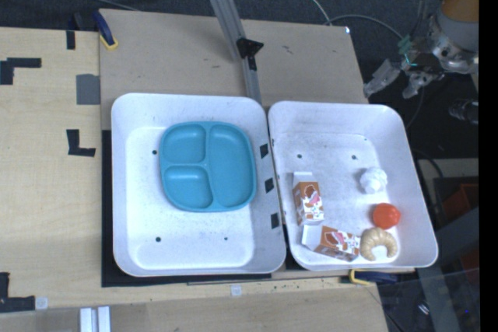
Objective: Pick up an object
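Toward the left, a white bin (124, 190) is carrying a blue divided plate (208, 166), which is lying flat near its far edge. Beside it, the right-hand bin (405, 136) is holding the likely targets, all crowding its near right corner: an upright carton (308, 202) near the near-left part, a second carton (337, 242) lying tipped along the near edge, a croissant (379, 243) touching that carton, a red ball (386, 215) just above the croissant, and a small white object (373, 180) further back. Off the bench at the right, the gripper (405, 74) is hanging well apart from everything; whether it is spread or pressed together I cannot tell. Crowding is looking risky: descending fingers may be landing on two neighbours at once, or nudging the ball into rolling away.
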